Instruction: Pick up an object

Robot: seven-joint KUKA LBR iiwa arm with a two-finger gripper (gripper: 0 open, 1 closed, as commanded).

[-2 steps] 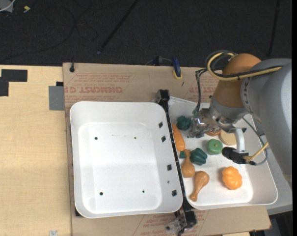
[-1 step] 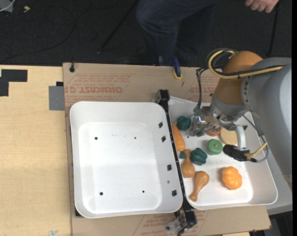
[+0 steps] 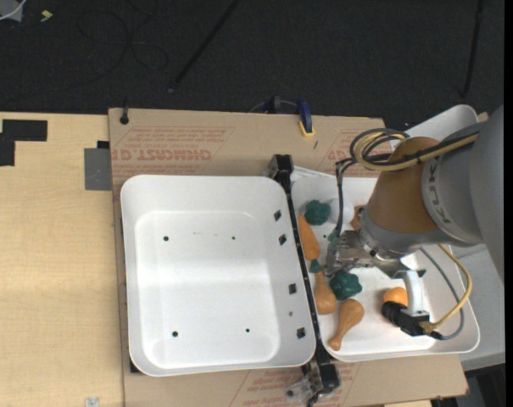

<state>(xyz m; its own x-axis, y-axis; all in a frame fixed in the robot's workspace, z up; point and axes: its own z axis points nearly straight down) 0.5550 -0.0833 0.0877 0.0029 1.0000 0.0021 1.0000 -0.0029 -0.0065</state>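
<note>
A tan, pear-shaped toy [image 3: 345,320] is seen at the 6 o'clock edge of the right bin [image 3: 460,339]. At 12 o'clock from it, a dark green toy [image 3: 347,284] lies just beneath the gripper [image 3: 335,259]; its grasp cannot be told.

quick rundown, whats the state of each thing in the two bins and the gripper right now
left bin: flat on the bench, beside the right bin
right bin: holds the toys, arm reaching into it
gripper: down among the toys in the right bin
upper green toy: lying loose near the far wall
lower green toy: lying just below the gripper
tan pear-shaped toy: lying on its side
orange piece: lying along the divider
</note>
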